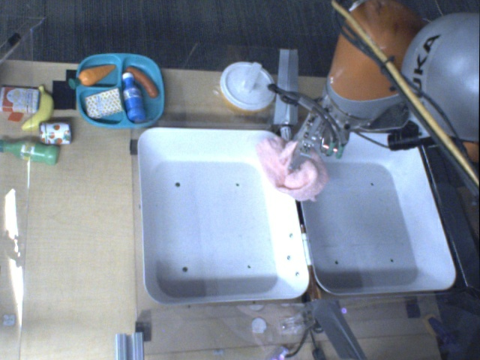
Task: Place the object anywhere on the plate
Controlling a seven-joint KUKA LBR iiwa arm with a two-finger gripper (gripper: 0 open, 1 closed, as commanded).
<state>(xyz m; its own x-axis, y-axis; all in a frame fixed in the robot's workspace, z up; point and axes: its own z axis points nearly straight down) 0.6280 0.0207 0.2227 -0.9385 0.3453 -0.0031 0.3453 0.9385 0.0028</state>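
Watching the overhead camera here. I'm using the left-hand shallow white plastic bin [217, 216] as my reference for everything. The soft pink crumpled cloth [291, 169] sits at that bin's top right corner, bunched up over the seam where it meets the right-hand shallow white bin [382, 231]. Part of the cloth hangs over the left bin's rim and part over the right one's.

The two-finger gripper [309, 156] comes in from the right of the left bin and its tip is buried in the top of the pink bundle. The cloth looks pinched and gathered up around the fingers, so I'd say the claw is clamped on the fabric. Behind it I see the grey arm with its orange band [367, 43], up and to the right of the left bin.

Beyond the left bin's top left corner sits a teal divided plastic tray [154, 88] with toy food in it. Just past the bin's top edge, near the right end, there's a round white lid on a yellow cup [246, 87]. Further left of the bin, on the wooden bench [67, 238], I spot a yellow toy banana [39, 111] and a small green bottle [30, 151] lying flat.
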